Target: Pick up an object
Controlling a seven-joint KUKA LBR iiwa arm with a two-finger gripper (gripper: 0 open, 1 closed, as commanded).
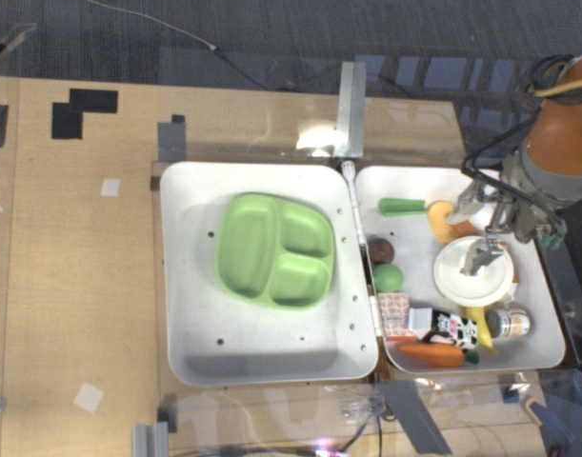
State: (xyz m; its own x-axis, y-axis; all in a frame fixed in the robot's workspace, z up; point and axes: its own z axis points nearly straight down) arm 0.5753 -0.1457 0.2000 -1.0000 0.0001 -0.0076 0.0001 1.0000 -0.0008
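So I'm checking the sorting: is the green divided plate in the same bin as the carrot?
No, the green divided plate lies in the left bin, while the carrot lies in the right bin.

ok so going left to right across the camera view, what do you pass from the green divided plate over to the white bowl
green divided plate → brown ball and green ball, both just past the divider, one above the other → orange fruit → white bowl, with the gripper over it.
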